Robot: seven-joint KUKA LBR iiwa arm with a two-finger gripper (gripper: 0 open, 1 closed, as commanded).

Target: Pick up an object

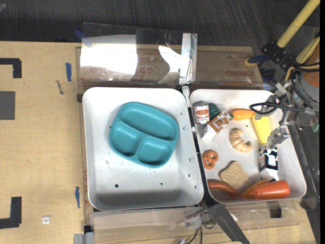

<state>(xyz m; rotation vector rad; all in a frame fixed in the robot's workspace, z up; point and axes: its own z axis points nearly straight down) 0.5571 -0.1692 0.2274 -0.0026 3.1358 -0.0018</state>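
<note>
Robot lab: taped plywood bench [35,151], two white bins [96,187].

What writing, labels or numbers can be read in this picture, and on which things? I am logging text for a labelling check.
None can be read.
Small can, right bin: red and white label, print too small.
Small box beside it: printed face, blurred.
Black and white item under the gripper: markings too blurred.
Brown cardboard behind the bins: faint red print, illegible.
Teal tray, left bin: no text seen.

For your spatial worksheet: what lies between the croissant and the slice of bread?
Bare white bin floor separates the croissant and the bread in the camera view.
</note>
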